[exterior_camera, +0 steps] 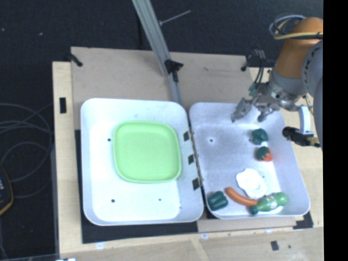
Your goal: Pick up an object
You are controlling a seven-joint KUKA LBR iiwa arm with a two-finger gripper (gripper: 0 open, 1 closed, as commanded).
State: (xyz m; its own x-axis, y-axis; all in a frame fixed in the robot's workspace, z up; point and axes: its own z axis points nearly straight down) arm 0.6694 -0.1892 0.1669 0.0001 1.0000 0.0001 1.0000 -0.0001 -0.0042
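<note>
Student: Gripper [251, 112] position, relative to the right bin [217, 124]?

Tutor: It hangs over the bin's far right corner, on the arm [296, 58] reaching in from the right. Its two fingers [239, 113] are spread, with nothing between them.

Student: And the objects that could be picked up?

Tutor: All lie in the right bin. A dark green piece [259, 136] sits just below the gripper, apart from it. An orange-red piece with a green top [264, 154] lies just nearer than that. Toward the bin's near edge lie a white piece [251, 182], an orange carrot [240, 196] touching it, a green bottle [270, 202] beside the carrot's right end, and a dark green block [218, 200] in the near left corner.

Student: What adjoins the right bin?

Tutor: The left bin [98, 145], touching its left side, holds a light green plate [147, 151] lying flat.
</note>
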